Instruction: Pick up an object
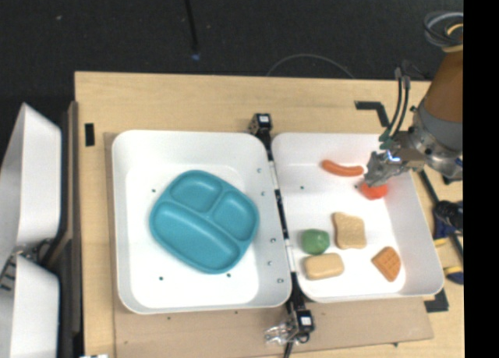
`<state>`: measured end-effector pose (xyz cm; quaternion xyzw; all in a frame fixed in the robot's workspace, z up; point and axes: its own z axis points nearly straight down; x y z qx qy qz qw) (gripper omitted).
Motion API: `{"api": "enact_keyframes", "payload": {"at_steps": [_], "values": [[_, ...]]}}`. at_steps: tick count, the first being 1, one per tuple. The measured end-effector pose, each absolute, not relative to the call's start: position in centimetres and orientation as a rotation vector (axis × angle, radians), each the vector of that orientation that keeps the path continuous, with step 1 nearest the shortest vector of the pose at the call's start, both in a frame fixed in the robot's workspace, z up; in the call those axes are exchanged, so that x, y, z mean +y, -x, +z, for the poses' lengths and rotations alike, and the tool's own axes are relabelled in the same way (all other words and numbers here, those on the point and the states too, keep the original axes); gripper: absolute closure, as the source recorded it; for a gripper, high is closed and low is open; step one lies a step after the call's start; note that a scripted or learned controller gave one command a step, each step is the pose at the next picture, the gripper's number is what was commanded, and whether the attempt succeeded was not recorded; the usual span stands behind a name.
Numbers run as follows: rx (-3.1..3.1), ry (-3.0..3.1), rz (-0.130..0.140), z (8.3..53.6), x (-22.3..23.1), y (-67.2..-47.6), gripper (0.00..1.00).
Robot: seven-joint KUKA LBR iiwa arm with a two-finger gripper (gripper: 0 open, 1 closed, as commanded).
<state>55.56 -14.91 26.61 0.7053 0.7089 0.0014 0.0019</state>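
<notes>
At the frame's right, the metal tool, fingers' state unclear, sits over a small red piece in the right bin, beside a glossy orange sausage.

Small red-orange rounded object, lying flat on the right white bin's floor, upper right area, directly beneath the gripper, just below an orange sausage-shaped piece

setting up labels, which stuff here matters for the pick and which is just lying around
In play:
gripper, low in the right bin
red piece just below it
orange sausage
tan slice
green ball
beige roll
orange wedge

Lying about:
teal divided plate in the left bin
</notes>
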Motion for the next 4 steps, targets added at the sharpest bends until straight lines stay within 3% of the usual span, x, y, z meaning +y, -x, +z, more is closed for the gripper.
{"api": "enact_keyframes", "payload": {"at_steps": [2, 4], "values": [[2.226, -2.213, 0.001, 24.8, -4.9, -59.9, 1.0], [2.228, -2.213, 0.002, 23.9, 5.5, -61.2, 1.0]]}}
